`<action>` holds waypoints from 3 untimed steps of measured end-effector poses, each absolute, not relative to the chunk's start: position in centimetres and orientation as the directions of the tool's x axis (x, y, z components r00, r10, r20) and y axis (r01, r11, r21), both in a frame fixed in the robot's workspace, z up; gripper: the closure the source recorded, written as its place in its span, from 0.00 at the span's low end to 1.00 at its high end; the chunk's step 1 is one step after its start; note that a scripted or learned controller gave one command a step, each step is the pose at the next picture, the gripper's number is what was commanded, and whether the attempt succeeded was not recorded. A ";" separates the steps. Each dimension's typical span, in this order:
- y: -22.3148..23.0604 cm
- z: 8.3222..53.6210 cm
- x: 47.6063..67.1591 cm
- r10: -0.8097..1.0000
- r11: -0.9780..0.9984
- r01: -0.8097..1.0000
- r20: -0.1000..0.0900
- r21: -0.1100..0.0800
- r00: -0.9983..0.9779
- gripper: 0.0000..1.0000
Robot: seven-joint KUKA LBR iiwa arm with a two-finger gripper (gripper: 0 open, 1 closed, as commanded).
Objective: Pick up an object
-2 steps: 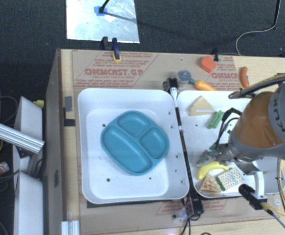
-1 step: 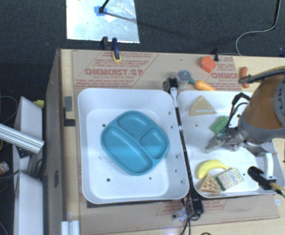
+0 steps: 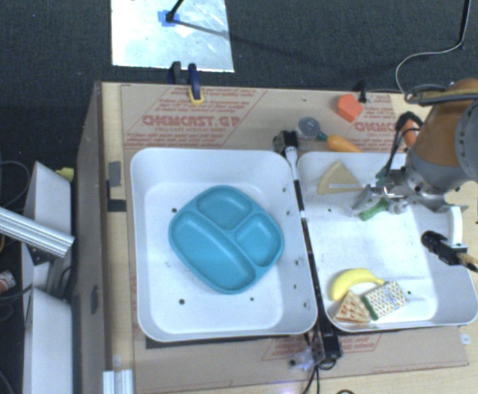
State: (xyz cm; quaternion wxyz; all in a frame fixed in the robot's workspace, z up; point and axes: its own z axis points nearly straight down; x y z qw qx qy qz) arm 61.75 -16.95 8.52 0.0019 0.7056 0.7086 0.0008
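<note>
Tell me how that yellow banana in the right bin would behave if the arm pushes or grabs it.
The banana looks like a smooth, glossy toy, so probably light and somewhat slippery. Its curved shape may pivot or rock when pushed. It touches the waffle piece, which would likely shift too.

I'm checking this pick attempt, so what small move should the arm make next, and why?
Probably a short lift straight up, to test the grasp. The gripper sits low in the right bin, with a green object at its tip beside a tan wedge. Whether the green object is actually held can't be told from above.
</note>
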 end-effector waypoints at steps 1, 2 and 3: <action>-16.9 9.6 61.8 1.000 0.010 1.000 -0.002 0.006 -0.010 1.00; -16.1 21.3 62.6 1.000 0.005 1.000 -0.002 0.007 -0.005 1.00; -13.4 23.5 64.0 1.000 0.005 1.000 0.000 0.003 -0.005 1.00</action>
